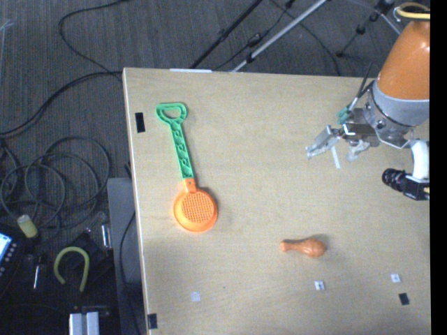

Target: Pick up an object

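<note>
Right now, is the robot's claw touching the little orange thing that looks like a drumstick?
Apart. The camera view shows the gripper hanging over bare bench, with a wide stretch of tan surface between it and the orange drumstick-shaped toy lying nearer the front.

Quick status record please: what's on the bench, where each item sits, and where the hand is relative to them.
surface: pale wooden bench top
item 1: toy strainer with green plastic handle and round orange mesh head, lying flat, left part of the bench, head toward the near edge
item 2: small orange pear-shaped plastic piece, lying flat, near-centre, toward the near edge
hand: metal two-finger hand, upper right, over bare bench, apart from both items
held: nothing visible between its fingers
task state: no item picked up yet
</note>
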{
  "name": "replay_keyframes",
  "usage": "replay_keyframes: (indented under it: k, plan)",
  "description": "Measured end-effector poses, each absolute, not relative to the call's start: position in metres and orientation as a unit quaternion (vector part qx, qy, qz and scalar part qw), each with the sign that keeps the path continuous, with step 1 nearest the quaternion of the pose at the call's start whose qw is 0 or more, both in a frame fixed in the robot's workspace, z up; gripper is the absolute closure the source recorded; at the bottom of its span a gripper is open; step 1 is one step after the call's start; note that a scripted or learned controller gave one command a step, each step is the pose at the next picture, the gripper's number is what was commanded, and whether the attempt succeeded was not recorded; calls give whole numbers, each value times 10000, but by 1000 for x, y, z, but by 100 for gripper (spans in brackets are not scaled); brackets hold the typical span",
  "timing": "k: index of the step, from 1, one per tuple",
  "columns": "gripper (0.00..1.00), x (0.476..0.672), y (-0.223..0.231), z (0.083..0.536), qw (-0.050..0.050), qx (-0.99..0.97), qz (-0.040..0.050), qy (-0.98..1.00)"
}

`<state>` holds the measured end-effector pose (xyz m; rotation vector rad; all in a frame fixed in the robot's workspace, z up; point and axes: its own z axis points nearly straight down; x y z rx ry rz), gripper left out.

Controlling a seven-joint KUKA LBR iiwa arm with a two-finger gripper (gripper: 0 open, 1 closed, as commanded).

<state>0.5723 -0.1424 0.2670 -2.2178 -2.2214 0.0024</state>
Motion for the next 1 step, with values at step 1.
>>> replay_keyframes:
  k: [1]
  plan:
    - [0,632,-156,233,0,-7085,20,-7057]
